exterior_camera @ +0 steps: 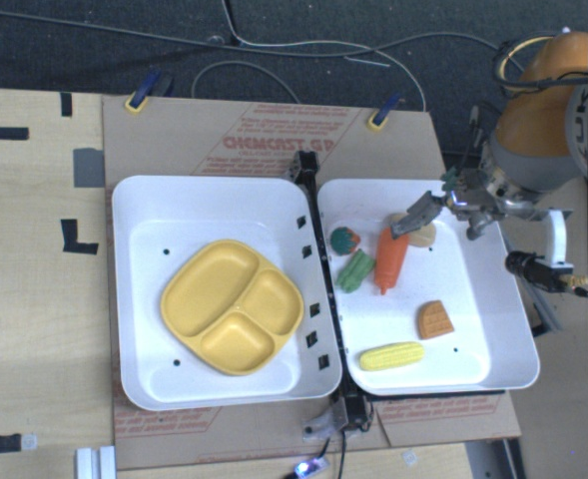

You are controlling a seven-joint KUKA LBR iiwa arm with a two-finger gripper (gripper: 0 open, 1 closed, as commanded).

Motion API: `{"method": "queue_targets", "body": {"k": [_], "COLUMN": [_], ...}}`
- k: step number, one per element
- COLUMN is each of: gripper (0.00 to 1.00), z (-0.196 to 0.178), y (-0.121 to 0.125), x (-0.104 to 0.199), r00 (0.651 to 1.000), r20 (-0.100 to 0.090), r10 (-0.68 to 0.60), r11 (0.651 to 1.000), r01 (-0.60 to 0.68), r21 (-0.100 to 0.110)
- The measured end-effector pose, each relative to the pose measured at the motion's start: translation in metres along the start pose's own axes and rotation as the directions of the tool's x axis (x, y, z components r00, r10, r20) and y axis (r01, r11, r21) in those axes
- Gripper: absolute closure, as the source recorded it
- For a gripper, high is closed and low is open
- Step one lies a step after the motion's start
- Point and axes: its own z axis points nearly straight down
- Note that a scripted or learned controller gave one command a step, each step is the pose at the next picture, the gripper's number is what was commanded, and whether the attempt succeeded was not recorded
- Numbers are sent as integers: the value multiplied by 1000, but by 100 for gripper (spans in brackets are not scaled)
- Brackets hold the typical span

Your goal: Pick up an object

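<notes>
The right bin (503, 357) holds several toy foods. An orange carrot (390, 257) lies near its middle, with a green vegetable (354, 269) and a small round green and red piece (344, 238) to its left. A brown bread-like piece (434, 319) and a yellow corn cob (391, 355) lie nearer the front. My gripper (413, 217) hangs over the bin's back part, just above the carrot's top end. A pale beige piece (425, 237) is partly hidden under it. Nothing visibly hangs from the gripper.
The left bin (134, 267) holds a yellow divided plate (233, 305). A black divider (318, 267) runs between the bins. The arm (538, 138) comes in from the right, and cables lie behind the bins.
</notes>
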Motion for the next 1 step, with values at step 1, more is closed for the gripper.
{"method": "queue_targets", "body": {"k": [1], "gripper": [0], "z": [-5], "y": [2], "x": [0], "r00": [1000], "r20": [2], "r10": [-3], "r11": [1000], "r01": [3], "r21": [-9]}}
